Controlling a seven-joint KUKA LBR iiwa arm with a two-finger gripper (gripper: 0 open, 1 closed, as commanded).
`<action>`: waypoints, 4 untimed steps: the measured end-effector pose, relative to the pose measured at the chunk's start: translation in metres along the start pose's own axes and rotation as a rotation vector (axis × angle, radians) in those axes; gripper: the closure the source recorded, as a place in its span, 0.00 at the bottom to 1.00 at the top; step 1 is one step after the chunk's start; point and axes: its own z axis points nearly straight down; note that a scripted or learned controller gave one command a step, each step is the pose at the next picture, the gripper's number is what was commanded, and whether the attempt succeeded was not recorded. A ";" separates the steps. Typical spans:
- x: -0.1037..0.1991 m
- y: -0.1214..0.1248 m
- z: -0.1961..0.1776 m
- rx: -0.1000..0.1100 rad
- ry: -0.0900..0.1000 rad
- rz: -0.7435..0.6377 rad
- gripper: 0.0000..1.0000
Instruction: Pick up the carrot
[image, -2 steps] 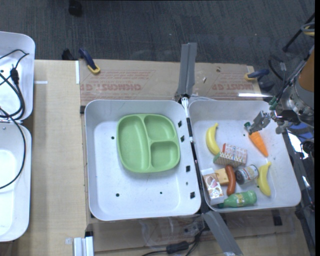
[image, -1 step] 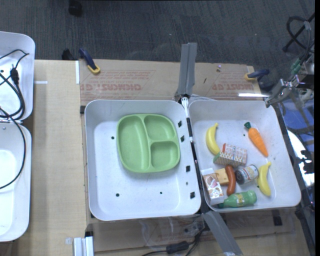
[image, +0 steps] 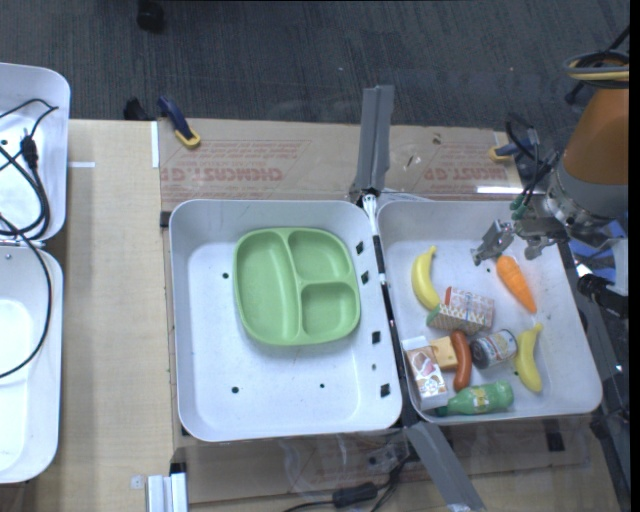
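a light wooden bench carries two shallow white bins side by side. the left bin holds a green divided plate set slightly toward its far side. the right bin is crowded with small play foods. the grey arm, with its orange band, reaches in from the right over that bin's far right corner.

the gripper hangs at the end of the arm, just above the carrot; whether it is open or closed cannot be told from this angle. the carrot lies in the right bin near its right wall, tilted with its thick end toward the gripper and its tip pointing to the near side. nothing appears to be held.

other items lie near it: a banana to its left, a small printed box, a can, a sausage, a second banana and a green bottle at the near edge.

the main risk, as a judgement, is a missed or glancing grasp: the carrot tapers and lies at a slant, so a closing pinch may squeeze it out sideways or catch only its thick end. the right wall is close, so a descent could also strike the rim. the box sits near enough to be nudged.
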 end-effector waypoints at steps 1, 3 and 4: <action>-0.042 -0.008 0.092 -0.004 -0.001 -0.048 0.00; -0.043 -0.008 0.085 -0.002 0.000 -0.045 1.00; -0.023 0.006 -0.040 -0.002 0.000 -0.236 1.00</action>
